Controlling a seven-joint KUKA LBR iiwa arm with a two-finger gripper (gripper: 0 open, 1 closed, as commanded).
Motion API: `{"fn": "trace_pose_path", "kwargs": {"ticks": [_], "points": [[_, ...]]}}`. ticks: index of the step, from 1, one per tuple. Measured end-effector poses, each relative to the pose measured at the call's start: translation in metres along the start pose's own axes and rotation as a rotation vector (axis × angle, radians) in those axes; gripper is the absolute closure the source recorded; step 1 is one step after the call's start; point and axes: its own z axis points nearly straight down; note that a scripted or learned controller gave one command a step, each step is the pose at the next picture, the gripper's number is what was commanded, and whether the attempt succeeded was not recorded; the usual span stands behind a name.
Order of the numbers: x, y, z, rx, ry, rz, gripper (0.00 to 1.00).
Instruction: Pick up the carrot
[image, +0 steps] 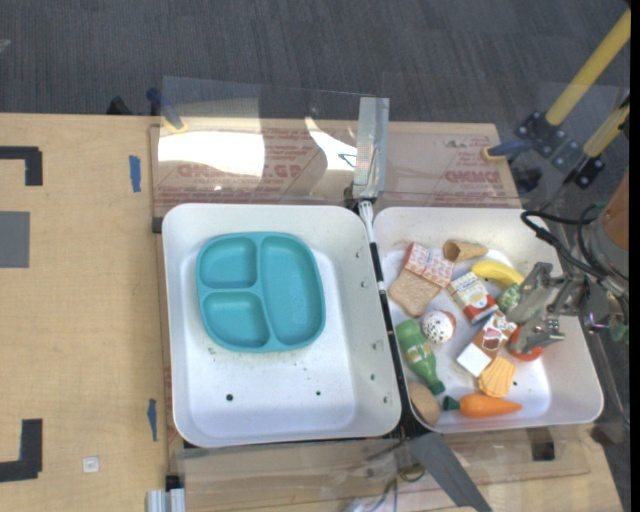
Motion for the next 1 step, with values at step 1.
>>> {"fn": "trace_pose_path", "kwargs": {"ticks": [1], "points": [[0.0014,0.001,0.0036,-0.001,0.008,-0.002,0.0]]}}
